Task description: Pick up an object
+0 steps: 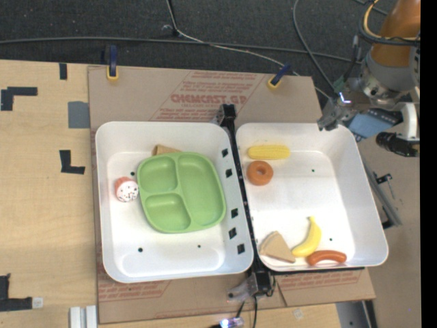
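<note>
Right bin (355,183) is holding a yellow corn cob (269,152) near its far wall, with an orange doughnut (259,173) just beside it; banana (308,238), sausage (326,257) and bread slice (276,248) are lying at the near edge. Gripper (329,119) is hovering over the bin's far right corner, grasping nothing; jaw state cannot be made out. The green tray (181,191) is hiding most of a brown item (164,150).

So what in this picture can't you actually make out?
- Gripper, camera view: small and dark past the right bin's corner; whether it is open or shut is unclear.
- Brown item in the left bin: mostly covered by the green divided plate.
- Small round object beside the plate: too small to identify.
- Arm: cut off by the top right edge.
</note>
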Available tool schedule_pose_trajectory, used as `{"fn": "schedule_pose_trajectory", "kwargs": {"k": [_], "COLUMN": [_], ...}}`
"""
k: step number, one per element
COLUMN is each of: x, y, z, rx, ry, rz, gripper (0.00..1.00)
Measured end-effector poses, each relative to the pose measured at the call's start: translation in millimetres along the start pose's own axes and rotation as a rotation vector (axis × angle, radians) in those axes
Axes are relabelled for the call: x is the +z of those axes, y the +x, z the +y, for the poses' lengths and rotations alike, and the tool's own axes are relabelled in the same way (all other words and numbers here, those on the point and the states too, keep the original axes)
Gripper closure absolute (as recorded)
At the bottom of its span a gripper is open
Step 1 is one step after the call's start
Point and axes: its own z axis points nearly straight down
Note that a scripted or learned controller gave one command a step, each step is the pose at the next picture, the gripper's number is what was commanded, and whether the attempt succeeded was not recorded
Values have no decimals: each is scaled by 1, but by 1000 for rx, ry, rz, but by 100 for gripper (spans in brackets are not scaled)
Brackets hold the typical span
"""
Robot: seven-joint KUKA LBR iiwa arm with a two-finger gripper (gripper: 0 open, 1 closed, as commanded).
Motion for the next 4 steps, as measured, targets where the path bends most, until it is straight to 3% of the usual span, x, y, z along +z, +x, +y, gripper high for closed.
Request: {"fn": "schedule_pose_trajectory", "kwargs": {"k": [2,4], "x": [2,5], "y": [120,213], "z": [-38,-61], "rx": [-2,-2], "ry": [7,8], "rz": [1,1], "gripper": [100,100]}}
